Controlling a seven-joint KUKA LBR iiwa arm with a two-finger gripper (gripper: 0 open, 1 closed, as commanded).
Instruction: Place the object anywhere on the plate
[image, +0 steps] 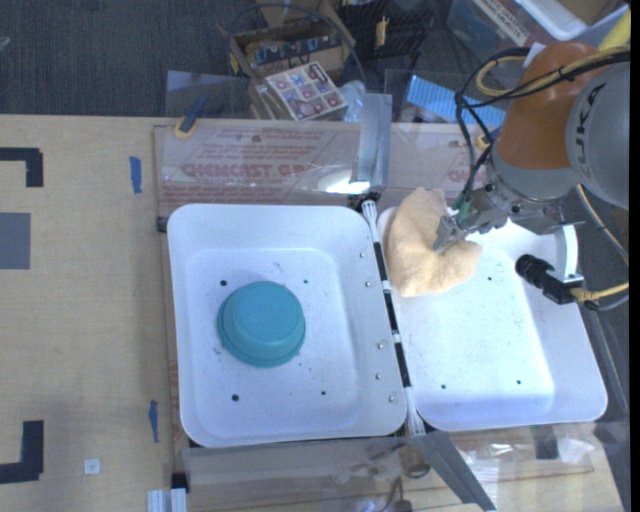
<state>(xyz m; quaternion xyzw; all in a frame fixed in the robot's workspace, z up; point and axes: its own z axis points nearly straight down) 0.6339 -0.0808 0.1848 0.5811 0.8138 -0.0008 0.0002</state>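
The pincer (447, 236) presses its dark metal tips down onto a soft, pale yellow cloth (425, 262) that lies crumpled in a rounded heap at the upper left of the right bin (520, 370), against the divide between the bins; whether the tips are clenched on the fabric I cannot tell. In the left bin (200, 400), well apart from the cloth, sits a smooth round teal plate (262, 322), upside down like a shallow dome.
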